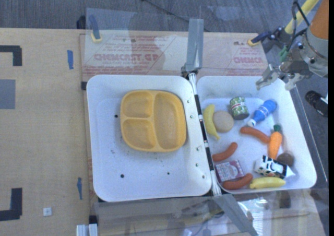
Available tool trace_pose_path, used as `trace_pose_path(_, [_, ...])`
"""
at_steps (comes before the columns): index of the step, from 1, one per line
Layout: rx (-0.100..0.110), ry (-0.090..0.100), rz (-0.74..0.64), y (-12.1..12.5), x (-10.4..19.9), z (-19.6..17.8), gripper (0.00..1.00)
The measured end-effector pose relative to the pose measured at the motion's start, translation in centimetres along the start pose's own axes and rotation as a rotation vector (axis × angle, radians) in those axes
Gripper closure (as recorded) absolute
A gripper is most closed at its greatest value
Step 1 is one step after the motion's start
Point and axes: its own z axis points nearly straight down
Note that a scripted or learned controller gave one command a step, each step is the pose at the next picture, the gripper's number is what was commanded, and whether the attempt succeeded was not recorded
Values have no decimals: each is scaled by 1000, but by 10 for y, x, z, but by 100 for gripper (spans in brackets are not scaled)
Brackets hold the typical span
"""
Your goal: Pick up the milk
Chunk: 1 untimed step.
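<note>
Two white bins are sitting side by side on the bench: the left bin (104, 177) and the right bin (305, 141). One yellow divided plate (153, 120) is lying in the left bin, its three compartments facing up. The arm (315, 26) is reaching in from the right, and its gripper (275, 79) is hovering over the far right corner of the right bin, its fingers spreading apart and gripping nothing.

The right bin is holding the small things: two bananas (210, 121) (267, 182), three sausages (255, 133) (225, 151) (237, 181), one blue bottle (262, 112), one carrot (275, 144), one round potato (223, 121), one green can (239, 107), one red packet (228, 169) and one brown lump (285, 158).

The milk (271, 167), a single black-and-white carton, is lying on its side near the bin's front right corner, just behind the front banana. Its long axis is running left to right, slanting slightly toward the front; which end is the top cannot be told.
</note>
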Motion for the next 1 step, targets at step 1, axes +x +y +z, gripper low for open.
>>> trace_pose_path(1, [-2, -2, -12, 3, -51, 20, 0])
